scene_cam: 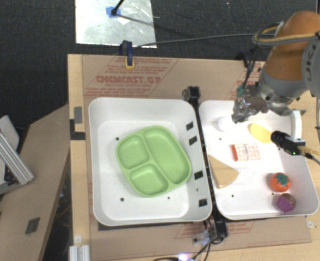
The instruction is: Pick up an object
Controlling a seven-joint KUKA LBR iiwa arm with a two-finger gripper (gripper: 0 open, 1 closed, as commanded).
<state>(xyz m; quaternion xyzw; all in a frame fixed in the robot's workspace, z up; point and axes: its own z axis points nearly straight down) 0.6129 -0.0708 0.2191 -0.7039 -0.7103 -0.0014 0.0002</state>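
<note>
White ball (223,124) lies just beside hand (239,116); grip state indeterminate. Approach step; next: descend accurately.

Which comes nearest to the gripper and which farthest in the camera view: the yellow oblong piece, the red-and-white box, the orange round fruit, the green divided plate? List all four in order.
Measured from the gripper:
1. Yellow oblong piece, just beside it in the right bin.
2. Red-and-white box, mid right bin.
3. Orange round fruit, towards that bin's near right corner.
4. Green divided plate, across in the left bin.
</note>
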